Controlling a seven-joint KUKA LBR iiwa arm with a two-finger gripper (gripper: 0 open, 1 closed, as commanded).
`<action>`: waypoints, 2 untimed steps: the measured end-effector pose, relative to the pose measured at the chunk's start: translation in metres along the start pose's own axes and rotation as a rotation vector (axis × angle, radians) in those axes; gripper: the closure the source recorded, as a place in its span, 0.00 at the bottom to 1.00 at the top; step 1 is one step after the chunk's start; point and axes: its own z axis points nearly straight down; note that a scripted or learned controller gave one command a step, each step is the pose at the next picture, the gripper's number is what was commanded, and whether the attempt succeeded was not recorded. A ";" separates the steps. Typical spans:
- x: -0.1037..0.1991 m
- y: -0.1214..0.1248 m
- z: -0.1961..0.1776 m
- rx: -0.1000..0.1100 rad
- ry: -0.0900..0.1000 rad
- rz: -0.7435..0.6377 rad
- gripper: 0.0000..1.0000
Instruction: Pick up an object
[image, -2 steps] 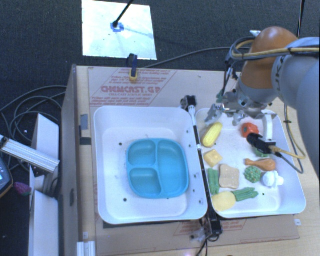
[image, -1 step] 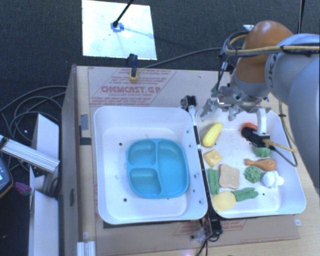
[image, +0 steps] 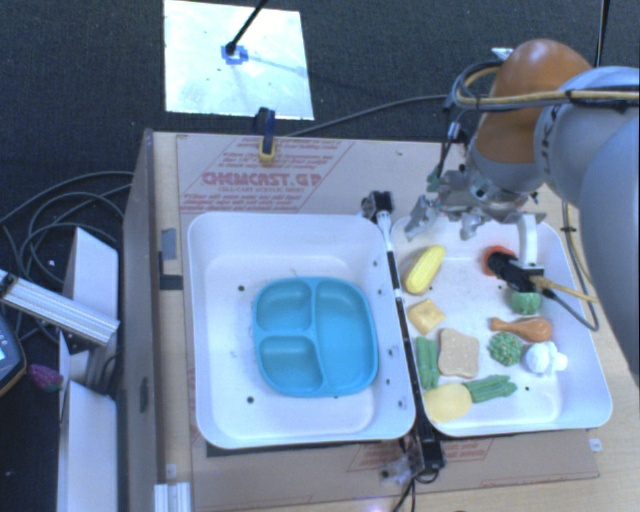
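Note:
My gripper (image: 443, 218) hangs over the far edge of the right bin (image: 585, 395), its two metal fingers (image: 417, 213) spread open with nothing between them. Just below it lies a yellow corn cob (image: 424, 268). Further toward the front are a yellow cheese wedge (image: 426, 316), a slice of bread (image: 459, 352), a green pea pod (image: 427, 361), a lemon (image: 448, 402) and a green bean (image: 490, 388). On the right side sit a broccoli floret (image: 506, 347), a chicken drumstick (image: 524, 327), a white piece (image: 540, 357) and a red item (image: 495, 259).
The left bin (image: 225, 300) holds a blue divided plate (image: 315, 335). A black-and-white divider (image: 393, 280) runs between the bins. The grey arm with its orange band (image: 525, 90) fills the upper right. Cables and boxes lie left of the bench.

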 end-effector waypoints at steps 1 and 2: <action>0.007 -0.010 0.001 0.002 0.000 -0.002 0.00; 0.010 -0.002 0.000 0.001 0.000 -0.003 0.00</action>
